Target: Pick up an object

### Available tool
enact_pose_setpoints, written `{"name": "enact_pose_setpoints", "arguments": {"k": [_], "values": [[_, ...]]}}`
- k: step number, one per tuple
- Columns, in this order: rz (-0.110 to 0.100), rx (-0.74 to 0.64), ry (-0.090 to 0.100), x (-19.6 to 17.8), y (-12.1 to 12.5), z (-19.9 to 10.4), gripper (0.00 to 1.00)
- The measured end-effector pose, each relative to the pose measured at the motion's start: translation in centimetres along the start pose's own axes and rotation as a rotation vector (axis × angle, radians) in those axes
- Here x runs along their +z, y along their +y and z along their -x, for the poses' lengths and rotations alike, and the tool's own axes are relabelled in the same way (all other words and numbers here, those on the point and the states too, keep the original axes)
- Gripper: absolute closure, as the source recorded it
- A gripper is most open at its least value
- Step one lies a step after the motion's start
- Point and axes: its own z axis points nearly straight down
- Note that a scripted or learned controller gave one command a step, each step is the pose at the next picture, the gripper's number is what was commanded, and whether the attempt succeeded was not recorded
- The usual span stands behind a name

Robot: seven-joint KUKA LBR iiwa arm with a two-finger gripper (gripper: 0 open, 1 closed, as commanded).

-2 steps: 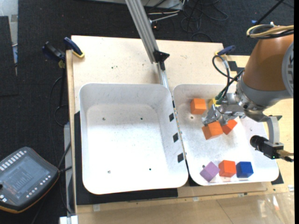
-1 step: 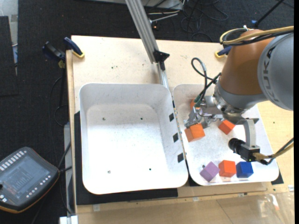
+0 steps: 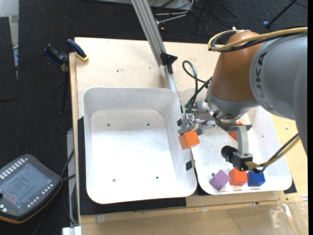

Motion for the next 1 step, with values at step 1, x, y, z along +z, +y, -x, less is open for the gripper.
{"name": "enact_pose_setpoints", "arguments": {"k": [1], "values": [[0.003, -0.001, 0.001, -0.90, 0.51, -5.73, 1.00]]}}
